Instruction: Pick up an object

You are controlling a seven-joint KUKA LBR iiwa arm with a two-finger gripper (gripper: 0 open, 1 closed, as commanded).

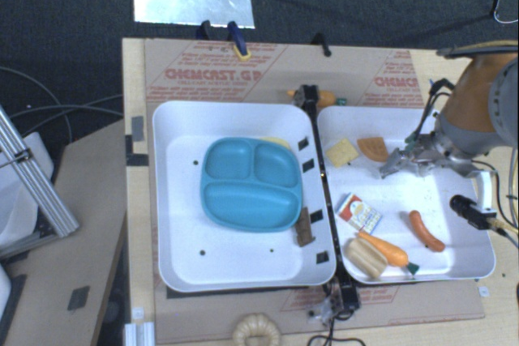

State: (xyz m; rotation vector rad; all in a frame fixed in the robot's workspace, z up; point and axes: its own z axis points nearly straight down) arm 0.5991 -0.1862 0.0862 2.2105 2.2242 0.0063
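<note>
My gripper point(399, 165) hangs low over the upper middle of the right bin point(470, 198), reaching in from the right under the orange-banded wrist. Just left of it lie an orange-brown toast wedge point(374, 147) and a yellow cheese slice point(341, 151); I see nothing held in the gripper. Nearer the front of that bin are a small red-and-white carton point(358, 213), a red sausage point(426, 229), an orange carrot point(386, 249) and a tan bun point(364, 258).
The left bin point(174, 174) holds a blue divided plate point(250, 182), with a brown piece point(304, 229) at its right side and a yellow bit point(276, 142) behind it. A black-clipped divider point(318, 174) separates the bins.
</note>
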